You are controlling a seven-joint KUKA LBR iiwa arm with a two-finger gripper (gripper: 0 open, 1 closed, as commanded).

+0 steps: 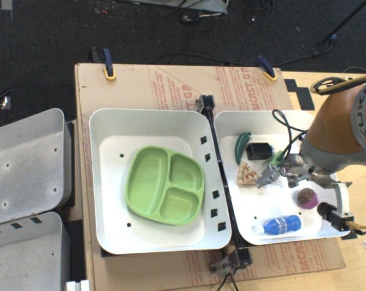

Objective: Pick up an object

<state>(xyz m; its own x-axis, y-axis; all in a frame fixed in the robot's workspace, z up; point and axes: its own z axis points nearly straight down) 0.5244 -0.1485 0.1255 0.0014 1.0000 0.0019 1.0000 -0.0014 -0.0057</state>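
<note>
Two white bins sit side by side on a brown bench (146, 86). The left bin (110, 138) has a green plate (166, 185) lying flat in the middle of it. The plate has three parts. The right bin (261, 205) has the small things in it, and any of them could be picked up. Near the back of this bin is a curved dark green thing (241, 145), and a black block (259, 151) is just beside it on the right. In front of those two is a small tan thing (248, 174); it is too small to tell what it is. Near the front edge of the bin a blue bottle (281, 225) lies on its side. A round purple thing (306, 197) sits a bit behind the bottle, closer to the right wall. The arm (337, 126) comes in from the right and bends down over the right bin. Its gripper (267, 177) is low, in the middle of the bin. It points at the tan thing and is just beside it, maybe touching it, but the view is not clear enough to be sure. I cannot tell if the gripper is open wide or closed. I see nothing held in it.
</note>
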